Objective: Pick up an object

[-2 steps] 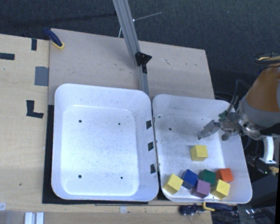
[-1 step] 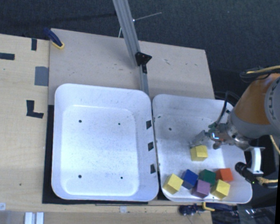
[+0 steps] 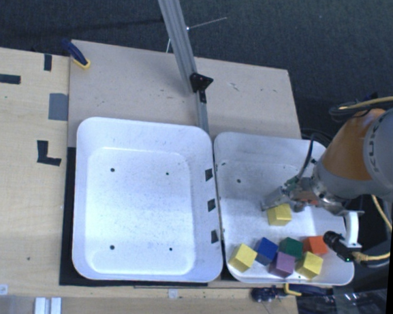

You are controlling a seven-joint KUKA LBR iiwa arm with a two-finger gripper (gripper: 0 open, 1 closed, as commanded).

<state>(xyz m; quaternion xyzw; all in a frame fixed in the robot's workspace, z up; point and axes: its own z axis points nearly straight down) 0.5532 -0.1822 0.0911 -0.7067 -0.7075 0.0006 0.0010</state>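
Nearest the camera, along the front edge of the right bin [image 3: 252, 151], there's a little cluster of blocks: a yellow cube [image 3: 244, 257] at the left end, then a blue cube [image 3: 266, 250], a purple cube [image 3: 284, 263], a green cube [image 3: 290, 247], another yellow cube [image 3: 311, 265], and an orange cube [image 3: 316, 245] at the right end. That's six in the cluster, packed close or touching.

A bit further back sits a third yellow cube [image 3: 280, 214], alone and turned slightly askew to the bin walls; being a cube, it has no real long axis. The gripper [image 3: 283, 200] is right over it, but honestly I can't tell how its jaws stand.

The left bin [image 3: 138, 202] is alongside.
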